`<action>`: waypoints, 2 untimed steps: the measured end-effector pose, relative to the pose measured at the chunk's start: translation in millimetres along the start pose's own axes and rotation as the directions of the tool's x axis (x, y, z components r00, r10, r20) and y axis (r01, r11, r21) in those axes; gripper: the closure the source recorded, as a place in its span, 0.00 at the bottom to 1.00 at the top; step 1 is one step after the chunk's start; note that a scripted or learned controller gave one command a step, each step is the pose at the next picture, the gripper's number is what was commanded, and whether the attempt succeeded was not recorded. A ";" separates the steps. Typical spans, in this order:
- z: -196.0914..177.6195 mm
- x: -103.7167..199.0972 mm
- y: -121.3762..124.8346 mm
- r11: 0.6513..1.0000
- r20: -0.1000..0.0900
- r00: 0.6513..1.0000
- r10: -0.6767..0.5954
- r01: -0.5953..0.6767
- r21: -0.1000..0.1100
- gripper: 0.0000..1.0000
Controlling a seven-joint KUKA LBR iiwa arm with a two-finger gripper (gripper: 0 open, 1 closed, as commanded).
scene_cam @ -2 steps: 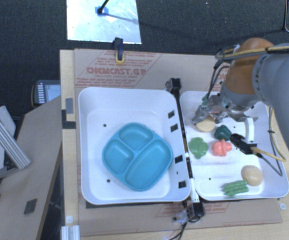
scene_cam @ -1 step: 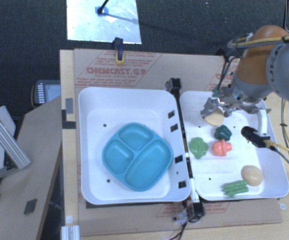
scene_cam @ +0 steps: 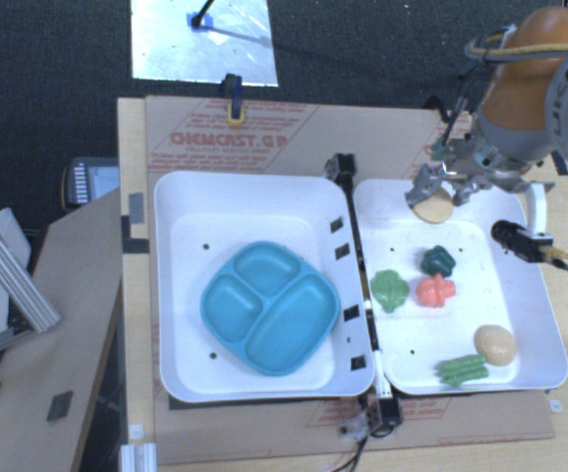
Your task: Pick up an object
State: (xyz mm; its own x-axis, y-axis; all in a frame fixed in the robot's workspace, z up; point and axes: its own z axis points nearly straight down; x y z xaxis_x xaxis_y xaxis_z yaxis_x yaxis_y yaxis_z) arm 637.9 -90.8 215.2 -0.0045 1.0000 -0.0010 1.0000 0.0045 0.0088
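Observation:
My gripper (scene_cam: 441, 191) hangs over the back of the right bin (scene_cam: 535, 293), reaching in from the right. A tan, rounded food piece (scene_cam: 432, 208) sits between the fingertips, and the gripper is shut on it. Further forward in the same bin lie a dark green piece (scene_cam: 438, 260), a light green broccoli-like piece (scene_cam: 390, 289), a red-orange piece (scene_cam: 435, 291), a beige egg-shaped piece (scene_cam: 495, 344) and a green bean pod (scene_cam: 461, 369).
A blue divided plate (scene_cam: 269, 306) lies in the left bin (scene_cam: 181, 214). A black clip divider (scene_cam: 348, 234) runs between the two bins. Both rest on a cardboard sheet (scene_cam: 264, 131). A metal rail (scene_cam: 9, 273) leans at the far left.

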 end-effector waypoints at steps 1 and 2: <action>0.8 0.2 0.9 1.000 -0.001 1.000 0.000 0.000 0.006 1.00; -12.4 53.5 2.8 1.000 -0.003 1.000 -0.005 0.005 0.006 1.00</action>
State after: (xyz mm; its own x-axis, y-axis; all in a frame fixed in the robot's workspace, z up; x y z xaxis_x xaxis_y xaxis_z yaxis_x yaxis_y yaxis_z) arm 640.3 -37.3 227.6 -0.0096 1.0000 0.0020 0.9999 0.0096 0.0031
